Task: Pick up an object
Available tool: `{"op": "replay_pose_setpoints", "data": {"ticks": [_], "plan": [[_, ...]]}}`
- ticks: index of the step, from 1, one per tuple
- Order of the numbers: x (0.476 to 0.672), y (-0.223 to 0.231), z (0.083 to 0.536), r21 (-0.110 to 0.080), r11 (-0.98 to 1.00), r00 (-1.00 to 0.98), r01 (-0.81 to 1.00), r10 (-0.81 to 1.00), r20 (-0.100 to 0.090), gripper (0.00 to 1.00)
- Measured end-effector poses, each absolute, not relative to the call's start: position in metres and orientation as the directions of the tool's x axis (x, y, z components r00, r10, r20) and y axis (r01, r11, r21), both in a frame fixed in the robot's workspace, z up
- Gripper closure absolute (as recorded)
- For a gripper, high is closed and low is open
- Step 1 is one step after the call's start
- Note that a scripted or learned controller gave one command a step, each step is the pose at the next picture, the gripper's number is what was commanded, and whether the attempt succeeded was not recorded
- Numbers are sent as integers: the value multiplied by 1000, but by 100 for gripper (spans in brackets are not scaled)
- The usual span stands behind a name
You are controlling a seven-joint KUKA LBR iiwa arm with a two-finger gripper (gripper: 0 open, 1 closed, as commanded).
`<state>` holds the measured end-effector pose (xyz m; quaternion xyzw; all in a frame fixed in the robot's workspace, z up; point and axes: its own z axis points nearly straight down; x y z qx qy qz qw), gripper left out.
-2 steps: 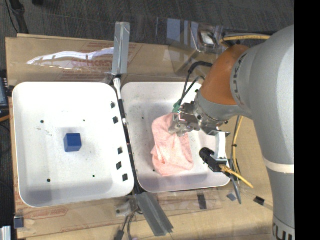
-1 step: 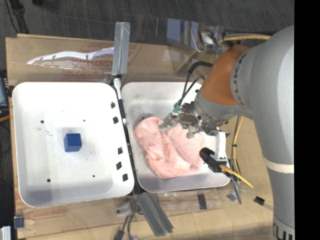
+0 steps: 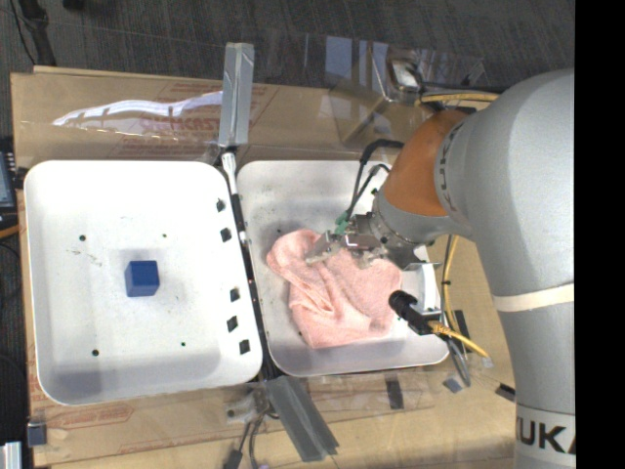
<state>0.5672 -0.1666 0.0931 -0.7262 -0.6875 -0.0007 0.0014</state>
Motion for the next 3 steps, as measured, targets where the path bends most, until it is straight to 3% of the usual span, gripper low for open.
{"op": "replay_pose_setpoints", "data": {"ticks": [1,2,3], "plan": [[587,-185,100,-2,196,-196,981,981,1,0],[621,-183,94,2,141,-141,990,990,0,0],[622,-180,103,0,150,-150,989,989,3,100]]}}
